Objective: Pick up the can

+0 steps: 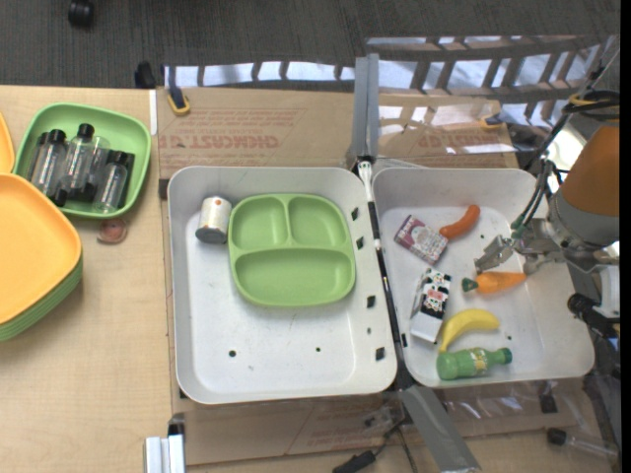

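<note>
Lying on its side, the can (212, 219) sits in the left bin (286, 363), tucked into the far left corner, close to the bin's left wall and just beside the left edge of the green divided plate (292, 249). That plate fills most of the bin's far half; the near half is bare white floor with open room on all sides.

Over the right bin (552, 348), the pincer (493, 254) hangs with its fingers spread and nothing between them, just above the carrot (500, 282) and well apart from the can. Around it lie a sausage (459, 222), a small red packet (420, 237), a black and white carton (432, 302), a banana (466, 325) and a green bottle (473, 362) along the near wall. The raised rims where both bins meet stand between the pincer and the can.
</note>
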`<action>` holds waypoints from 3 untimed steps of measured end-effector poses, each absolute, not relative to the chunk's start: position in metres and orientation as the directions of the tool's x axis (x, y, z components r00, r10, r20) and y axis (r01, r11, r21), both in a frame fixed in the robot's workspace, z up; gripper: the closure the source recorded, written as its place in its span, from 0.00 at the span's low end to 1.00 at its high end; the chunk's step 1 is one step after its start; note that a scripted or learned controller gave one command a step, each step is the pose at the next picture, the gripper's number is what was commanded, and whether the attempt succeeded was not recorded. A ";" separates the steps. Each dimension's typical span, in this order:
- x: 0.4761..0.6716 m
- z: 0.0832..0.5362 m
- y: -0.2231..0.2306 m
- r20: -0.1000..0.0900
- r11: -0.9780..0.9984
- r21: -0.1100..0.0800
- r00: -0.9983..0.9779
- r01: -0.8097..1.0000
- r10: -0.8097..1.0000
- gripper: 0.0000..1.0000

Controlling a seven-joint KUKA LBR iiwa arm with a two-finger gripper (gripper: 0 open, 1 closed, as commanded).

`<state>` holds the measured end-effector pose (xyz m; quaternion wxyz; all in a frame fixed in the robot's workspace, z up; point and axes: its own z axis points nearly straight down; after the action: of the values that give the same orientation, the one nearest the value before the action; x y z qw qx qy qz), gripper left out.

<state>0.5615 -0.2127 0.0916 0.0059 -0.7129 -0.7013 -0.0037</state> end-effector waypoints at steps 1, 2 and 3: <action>0.549 0.091 -0.194 0.000 -0.370 -0.004 0.370 0.929 0.929 0.00; 0.563 0.091 -0.163 -0.001 -0.350 -0.003 0.350 0.937 0.937 0.00; 0.584 0.101 -0.137 -0.002 -0.331 -0.003 0.331 0.944 0.944 0.00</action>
<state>0.5841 -0.1366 0.1009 0.0007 -0.8158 -0.5784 0.0015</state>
